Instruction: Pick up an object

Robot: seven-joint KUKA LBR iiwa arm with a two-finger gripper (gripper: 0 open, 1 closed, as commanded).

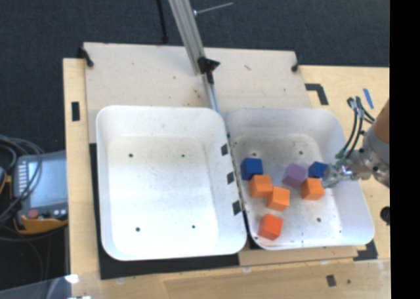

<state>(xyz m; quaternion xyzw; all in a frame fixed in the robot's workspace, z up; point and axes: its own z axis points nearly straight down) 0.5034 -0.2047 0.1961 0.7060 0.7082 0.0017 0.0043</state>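
My tool hangs low over the right bin's right side, and I cannot tell its state. It sits just beside a blue cube and an orange cube, with a purple cube next to them. Farther left lie another blue cube and three more orange cubes; the left bin sits alongside on the worktop.

I see seven small blocks in the right bin: blue block, orange block, another orange, red-orange block nearest the front, purple block, second blue, orange block touching it.
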